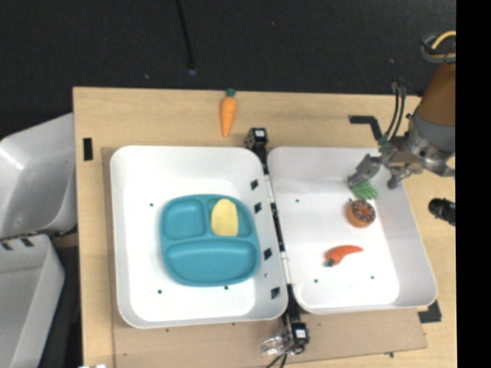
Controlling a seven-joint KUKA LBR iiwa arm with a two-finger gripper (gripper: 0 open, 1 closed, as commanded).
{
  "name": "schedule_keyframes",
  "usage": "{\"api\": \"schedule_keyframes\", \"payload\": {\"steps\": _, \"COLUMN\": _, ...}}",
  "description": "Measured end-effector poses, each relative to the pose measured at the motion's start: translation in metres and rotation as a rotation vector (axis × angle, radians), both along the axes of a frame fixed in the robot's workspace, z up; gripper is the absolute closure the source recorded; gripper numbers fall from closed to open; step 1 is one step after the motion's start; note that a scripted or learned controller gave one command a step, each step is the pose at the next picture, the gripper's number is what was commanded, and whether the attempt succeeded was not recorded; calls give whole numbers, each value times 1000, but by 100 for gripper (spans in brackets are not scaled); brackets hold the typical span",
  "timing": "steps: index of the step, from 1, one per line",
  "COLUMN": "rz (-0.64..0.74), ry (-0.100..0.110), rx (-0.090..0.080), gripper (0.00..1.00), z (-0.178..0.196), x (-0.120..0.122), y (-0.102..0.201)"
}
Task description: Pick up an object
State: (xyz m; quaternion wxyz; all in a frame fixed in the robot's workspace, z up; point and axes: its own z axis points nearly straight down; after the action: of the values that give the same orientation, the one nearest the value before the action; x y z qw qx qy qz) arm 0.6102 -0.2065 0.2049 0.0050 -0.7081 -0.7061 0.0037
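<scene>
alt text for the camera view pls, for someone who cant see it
The gripper hovers over the right bin, just above a small round orange-brown item, with a red chili pepper nearer the camera. The left bin holds a teal divided tray with a yellow piece; a toy carrot lies on the bench.

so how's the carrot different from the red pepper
The carrot lies on the bare wooden bench behind the bins; the pepper lies inside the right bin. The carrot is orange and straight, the pepper red and curved. Both are small toy vegetables with green tops.
</scene>
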Motion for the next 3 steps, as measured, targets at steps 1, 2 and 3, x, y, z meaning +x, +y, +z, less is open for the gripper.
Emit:
{"api": "schedule_keyframes", "payload": {"steps": 1, "rz": 3, "ry": -13, "rx": -2, "gripper": 0, "z": 8, "x": 3, "y": 1}}
{"api": "schedule_keyframes", "payload": {"steps": 2, "rz": 3, "ry": -9, "rx": -3, "gripper": 0, "z": -38, "x": -5, "y": 2}}
{"api": "schedule_keyframes", "payload": {"steps": 3, "rz": 1, "ry": -10, "rx": -3, "gripper": 0, "z": -81, "x": -10, "y": 3}}
